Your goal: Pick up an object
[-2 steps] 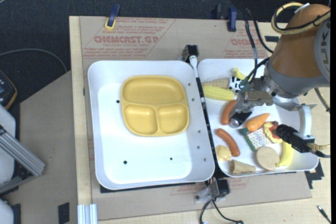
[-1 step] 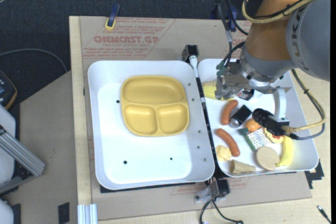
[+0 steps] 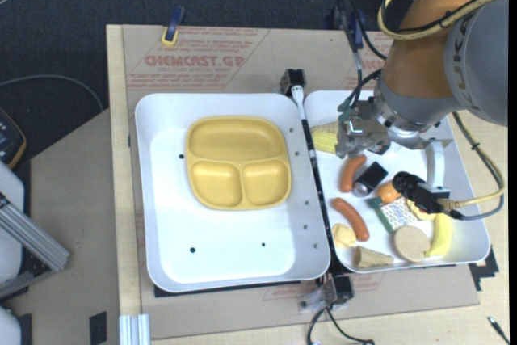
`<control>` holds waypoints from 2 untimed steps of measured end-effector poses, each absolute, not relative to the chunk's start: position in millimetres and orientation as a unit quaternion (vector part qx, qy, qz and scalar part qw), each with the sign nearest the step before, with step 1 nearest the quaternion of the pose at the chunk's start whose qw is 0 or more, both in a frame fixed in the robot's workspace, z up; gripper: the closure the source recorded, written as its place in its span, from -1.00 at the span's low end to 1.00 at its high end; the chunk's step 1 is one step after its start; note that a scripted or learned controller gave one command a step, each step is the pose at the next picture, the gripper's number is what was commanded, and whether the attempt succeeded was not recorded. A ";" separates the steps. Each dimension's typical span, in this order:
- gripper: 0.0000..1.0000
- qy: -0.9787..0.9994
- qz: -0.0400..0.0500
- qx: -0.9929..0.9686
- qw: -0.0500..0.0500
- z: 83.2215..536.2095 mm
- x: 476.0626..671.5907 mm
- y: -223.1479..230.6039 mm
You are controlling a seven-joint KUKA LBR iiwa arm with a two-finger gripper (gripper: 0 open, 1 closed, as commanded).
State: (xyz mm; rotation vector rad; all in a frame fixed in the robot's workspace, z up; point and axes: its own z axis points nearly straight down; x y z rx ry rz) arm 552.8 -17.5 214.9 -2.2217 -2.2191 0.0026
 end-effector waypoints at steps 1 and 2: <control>1.00 -0.707 -0.001 -0.707 -0.002 235.7 550.0 -17.2; 1.00 -0.707 0.001 -0.708 0.001 218.9 548.8 -24.2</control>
